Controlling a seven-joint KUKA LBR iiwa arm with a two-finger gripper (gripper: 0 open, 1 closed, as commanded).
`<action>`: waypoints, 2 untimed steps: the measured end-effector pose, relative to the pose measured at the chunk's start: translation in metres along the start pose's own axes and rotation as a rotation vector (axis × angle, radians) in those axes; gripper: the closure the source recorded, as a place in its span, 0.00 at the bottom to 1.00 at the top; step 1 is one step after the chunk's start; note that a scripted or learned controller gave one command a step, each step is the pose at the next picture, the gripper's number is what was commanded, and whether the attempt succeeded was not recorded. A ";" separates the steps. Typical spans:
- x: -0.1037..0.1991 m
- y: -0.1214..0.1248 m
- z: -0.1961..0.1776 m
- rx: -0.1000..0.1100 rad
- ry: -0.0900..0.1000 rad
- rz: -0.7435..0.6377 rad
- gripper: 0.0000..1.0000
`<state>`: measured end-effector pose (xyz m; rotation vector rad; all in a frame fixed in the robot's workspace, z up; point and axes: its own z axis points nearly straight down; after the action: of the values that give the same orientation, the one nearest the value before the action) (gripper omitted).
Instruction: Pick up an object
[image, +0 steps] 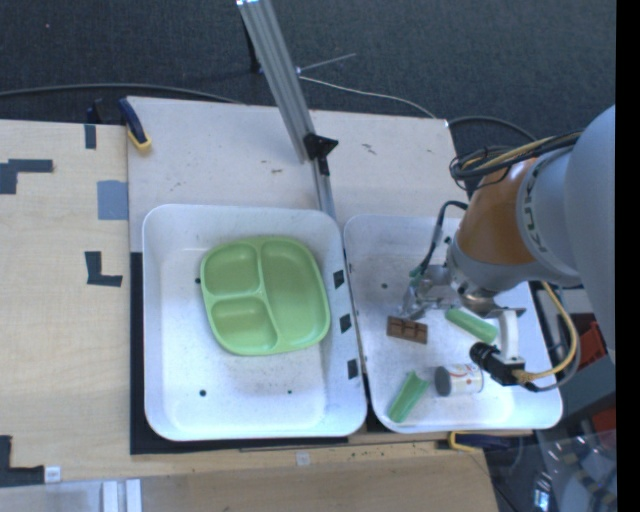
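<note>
White right bin (380, 250) held several small objects. Grey arm with orange band reached in from right; gripper (418, 298) sat low over bin centre, just above brown chocolate-like block (407, 329). Finger opening could not be told; nothing seen held. Pale green cylinder (472, 323) lay beside wrist. Green tube (407, 396) and small white-red bottle (459, 380) lay near front wall. Left bin (160, 300) held green divided plate (266, 295).
</note>
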<state>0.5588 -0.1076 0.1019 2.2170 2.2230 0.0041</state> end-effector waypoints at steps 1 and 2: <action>-0.002 -0.002 -0.062 -0.001 -0.001 0.002 1.00; -0.003 0.001 -0.126 -0.003 -0.002 0.001 1.00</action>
<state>0.5590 -0.1109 0.2278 2.2160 2.2197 0.0051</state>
